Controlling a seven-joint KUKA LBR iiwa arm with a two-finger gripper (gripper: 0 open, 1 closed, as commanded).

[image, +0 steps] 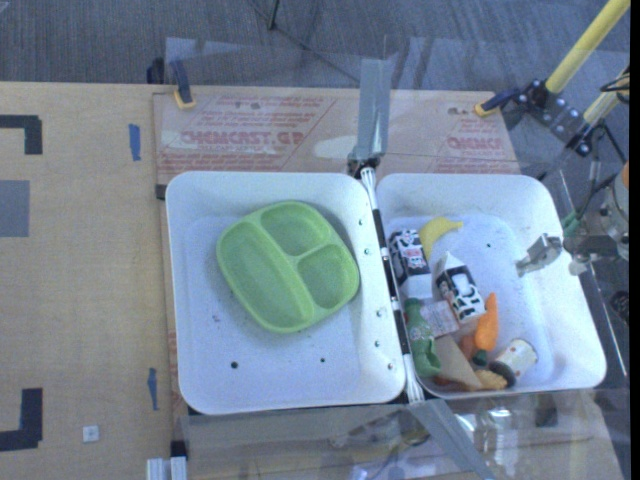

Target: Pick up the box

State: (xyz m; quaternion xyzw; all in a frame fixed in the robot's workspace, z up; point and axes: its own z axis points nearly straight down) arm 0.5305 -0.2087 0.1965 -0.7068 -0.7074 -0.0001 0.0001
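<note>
A small black-and-white box (407, 253) lies in the right bin (530, 203), against its left wall. Just right of it, a taller white carton-like box (459, 290) with black markings lies tilted in the pile. My gripper (539, 253) hovers over the right half of this bin, about a hand's width right of the carton and apart from every object. Nothing is visibly held in it.
Around the boxes lie a yellow banana (441, 230), an orange carrot (486, 323), a green packet (419, 330) and a small white cylinder (516, 353). The left bin (200, 368) holds a green divided plate (288, 265).
</note>
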